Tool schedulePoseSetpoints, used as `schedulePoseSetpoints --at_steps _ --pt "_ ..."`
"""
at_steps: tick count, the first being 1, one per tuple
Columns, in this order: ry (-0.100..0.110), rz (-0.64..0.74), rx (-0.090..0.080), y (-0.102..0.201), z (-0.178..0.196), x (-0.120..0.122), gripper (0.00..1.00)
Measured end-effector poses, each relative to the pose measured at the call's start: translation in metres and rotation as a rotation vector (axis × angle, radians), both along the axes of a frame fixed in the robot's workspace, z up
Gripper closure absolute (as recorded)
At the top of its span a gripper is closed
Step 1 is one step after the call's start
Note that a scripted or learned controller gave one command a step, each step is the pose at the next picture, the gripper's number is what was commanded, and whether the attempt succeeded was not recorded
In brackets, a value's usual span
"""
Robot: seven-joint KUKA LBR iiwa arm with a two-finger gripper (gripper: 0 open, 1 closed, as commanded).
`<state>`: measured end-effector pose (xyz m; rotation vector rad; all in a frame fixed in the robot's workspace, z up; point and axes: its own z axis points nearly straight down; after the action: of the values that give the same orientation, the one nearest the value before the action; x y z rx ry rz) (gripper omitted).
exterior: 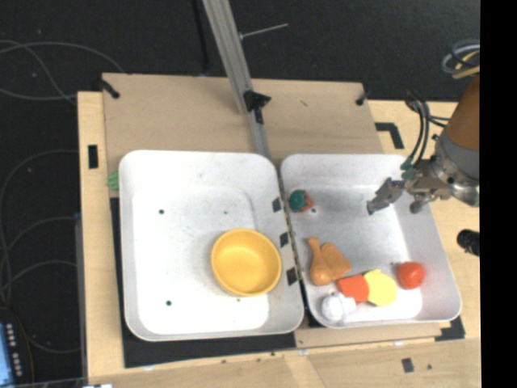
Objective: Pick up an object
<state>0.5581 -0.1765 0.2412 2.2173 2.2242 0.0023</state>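
While two white bins [145, 217] sit on a tan bench [186, 111] over dark floor, the gripper [397, 199] hangs spread apart.

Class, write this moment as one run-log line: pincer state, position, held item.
pincer: open | position: above right bin, upper right | held: nothing | nearest items: red ball, yellow piece

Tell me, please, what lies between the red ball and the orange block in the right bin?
In the camera view, a yellow round piece sits between the red ball and the orange block.
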Motion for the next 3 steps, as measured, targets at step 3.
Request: schedulePoseSetpoints --at_steps 3 --pt "0.006 -0.004 -0.001 -0.005 -0.122 -0.006 0.00"
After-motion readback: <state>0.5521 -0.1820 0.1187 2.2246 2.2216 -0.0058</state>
